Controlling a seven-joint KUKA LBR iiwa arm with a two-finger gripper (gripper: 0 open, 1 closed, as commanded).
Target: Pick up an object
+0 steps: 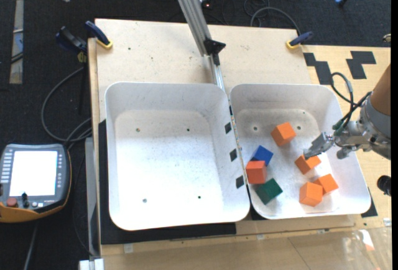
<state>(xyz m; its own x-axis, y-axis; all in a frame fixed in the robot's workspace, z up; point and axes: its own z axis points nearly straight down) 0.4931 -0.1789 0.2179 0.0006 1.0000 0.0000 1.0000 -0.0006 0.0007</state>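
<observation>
As I reach in from the right, my hand [313, 152] hovers over the right bin [298, 96], whether spread or pinched I cannot tell. Below lie five orange blocks [283, 133], one blue block [263, 154], one green block [268, 190].

Two shallow white bins sit side by side on one desk [161, 51]: the left bin [124, 138] at centre frame and the right bin [273, 97] at right of centre. The right bin carries seven small blocks. Five are orange: one [284, 133] near its middle, one [306, 163] at the claw [313, 149], two at lower right [328, 183] [311, 194], and one [255, 172] by its left wall. One blue block [263, 155] and one dark green block [268, 190] complete the count. Two blue-and-yellow clamps grip the desk's far corners, upper left [98, 35] and upper right [299, 40]. One handheld control pendant [34, 181] lies at lower left.
</observation>
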